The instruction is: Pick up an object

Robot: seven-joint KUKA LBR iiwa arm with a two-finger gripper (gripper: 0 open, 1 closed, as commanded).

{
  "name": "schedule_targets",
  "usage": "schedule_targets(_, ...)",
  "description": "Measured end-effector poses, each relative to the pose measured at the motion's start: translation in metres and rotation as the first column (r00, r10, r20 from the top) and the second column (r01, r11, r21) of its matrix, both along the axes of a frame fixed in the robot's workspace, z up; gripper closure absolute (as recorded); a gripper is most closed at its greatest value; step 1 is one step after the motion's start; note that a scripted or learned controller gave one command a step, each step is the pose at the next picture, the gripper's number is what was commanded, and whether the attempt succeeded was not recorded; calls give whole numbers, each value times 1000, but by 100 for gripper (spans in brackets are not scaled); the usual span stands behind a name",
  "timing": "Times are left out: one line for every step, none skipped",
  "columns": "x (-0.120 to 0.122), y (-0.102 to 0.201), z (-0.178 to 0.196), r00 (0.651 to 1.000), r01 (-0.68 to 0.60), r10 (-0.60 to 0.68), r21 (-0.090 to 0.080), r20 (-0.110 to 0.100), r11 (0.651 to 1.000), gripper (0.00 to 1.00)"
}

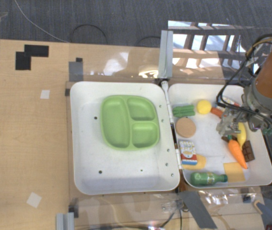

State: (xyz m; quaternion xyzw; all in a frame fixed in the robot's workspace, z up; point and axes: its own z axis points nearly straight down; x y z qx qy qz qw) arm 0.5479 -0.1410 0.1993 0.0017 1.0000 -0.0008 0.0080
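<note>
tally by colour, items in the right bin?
Green: 2, vegetable, bottle
Yellow: 3, ball, cheese block, banana-like piece
Orange: 1, carrot
Tan: 1, disc
Brown: 1, chocolate bar
White: 1, carton
Total: 9
</note>
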Motion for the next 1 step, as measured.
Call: schedule_targets(-1,-1,-2,1000,2,-2,1,-5,1000,0)
